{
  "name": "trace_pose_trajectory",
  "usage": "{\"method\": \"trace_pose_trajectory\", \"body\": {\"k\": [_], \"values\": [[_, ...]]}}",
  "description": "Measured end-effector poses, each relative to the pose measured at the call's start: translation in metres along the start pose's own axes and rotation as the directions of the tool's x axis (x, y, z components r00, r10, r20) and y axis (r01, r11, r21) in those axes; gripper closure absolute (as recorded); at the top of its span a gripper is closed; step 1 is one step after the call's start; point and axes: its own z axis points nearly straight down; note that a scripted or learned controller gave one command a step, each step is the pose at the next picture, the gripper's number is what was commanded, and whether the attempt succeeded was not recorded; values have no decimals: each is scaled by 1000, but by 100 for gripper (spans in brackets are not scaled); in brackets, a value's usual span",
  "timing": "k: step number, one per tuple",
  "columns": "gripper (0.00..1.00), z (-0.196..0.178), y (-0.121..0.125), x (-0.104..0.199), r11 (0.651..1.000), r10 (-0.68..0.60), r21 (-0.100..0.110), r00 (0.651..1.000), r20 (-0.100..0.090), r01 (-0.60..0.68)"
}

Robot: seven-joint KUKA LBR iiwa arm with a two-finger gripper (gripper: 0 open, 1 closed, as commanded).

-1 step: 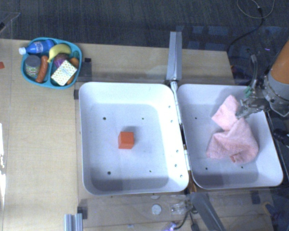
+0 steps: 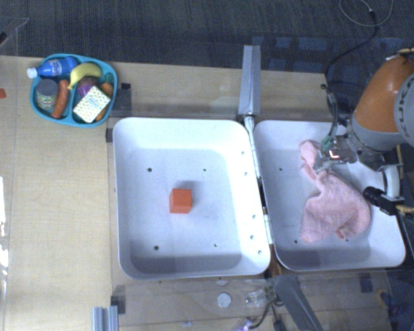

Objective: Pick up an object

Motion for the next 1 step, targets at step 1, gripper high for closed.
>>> {"method": "trace_pose_trajectory", "body": {"k": [1], "values": [[0, 4, -8, 21, 988, -156, -11, 988, 8, 156]]}}
